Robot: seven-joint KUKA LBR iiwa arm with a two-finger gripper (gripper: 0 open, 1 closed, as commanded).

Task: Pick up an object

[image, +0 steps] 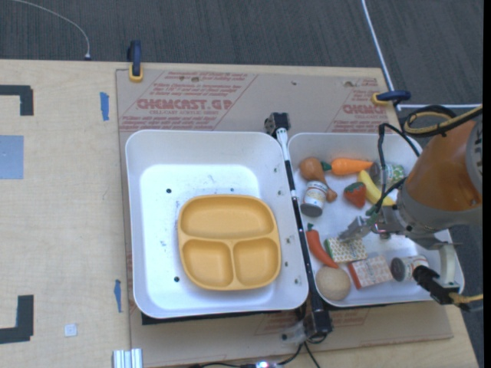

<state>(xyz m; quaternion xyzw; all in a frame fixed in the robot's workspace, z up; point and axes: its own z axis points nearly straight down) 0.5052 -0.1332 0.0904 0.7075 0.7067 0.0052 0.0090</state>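
The arm (445,179) is reaching in from the right over the right bin (295,148), its orange band sitting above the wrist. The pincer (357,230) is hanging low over the middle of this bin, just above a small patterned packet (344,249). Its metal fingers are blurring into the clutter, so how far apart they stand I cannot tell, and nothing is showing clearly between them.

Objects are lying loose in the right bin: a carrot (351,165) at the far side, a brown pear-shaped piece (311,168) beside it, a small tin (313,198) just below, a red chilli (320,248) along the left wall, a round beige ball (333,283) in the near corner, and a reddish flat box (370,271) next to it. A yellow banana (371,185) is lying partly under the arm.

The left bin (146,228) is holding a yellow divided tray (229,241), lying flat. Both bins are sitting on a cardboard sheet (192,98) on the bench (54,228).
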